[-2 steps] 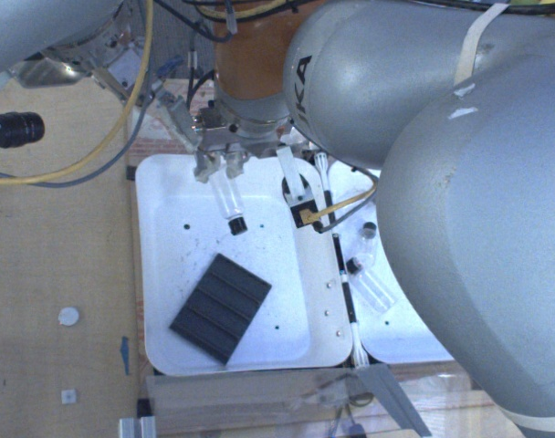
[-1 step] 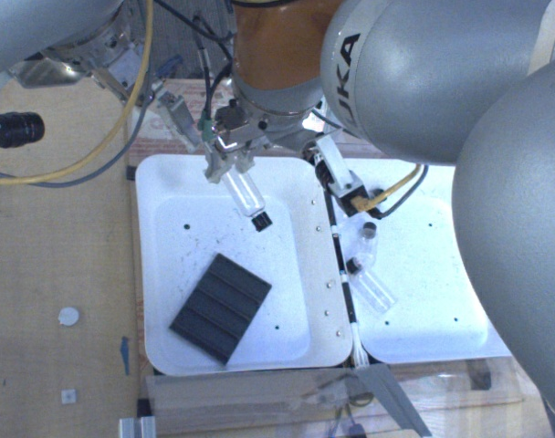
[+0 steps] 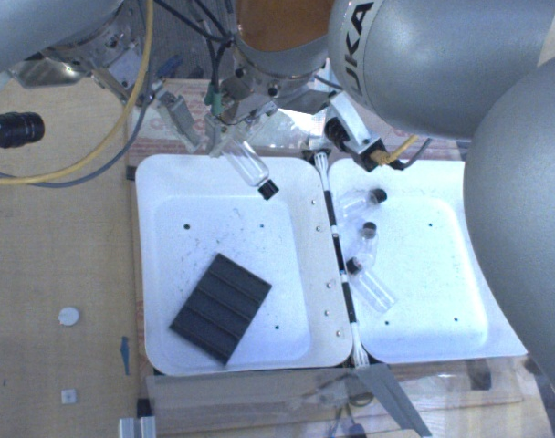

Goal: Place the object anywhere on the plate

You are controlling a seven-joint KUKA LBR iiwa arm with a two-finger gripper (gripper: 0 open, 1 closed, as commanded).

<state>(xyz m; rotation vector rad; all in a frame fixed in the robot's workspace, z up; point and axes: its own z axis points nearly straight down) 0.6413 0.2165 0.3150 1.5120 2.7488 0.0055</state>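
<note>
Carrying step, viewed from above. The gripper [image 3: 225, 128] hangs over the far edge of the left bin [image 3: 159, 336], its fingers pinching a clear vial [image 3: 247, 165] with a black cap, which slants down toward the bin. The dark ridged plate [image 3: 221, 307] lies flat in the near part of the same bin, well apart from the vial. Three similar vials [image 3: 365, 245] rest in the right bin [image 3: 442, 318]. Next, the arm would need to bring the vial forward over the plate, lower it, and let go
</note>
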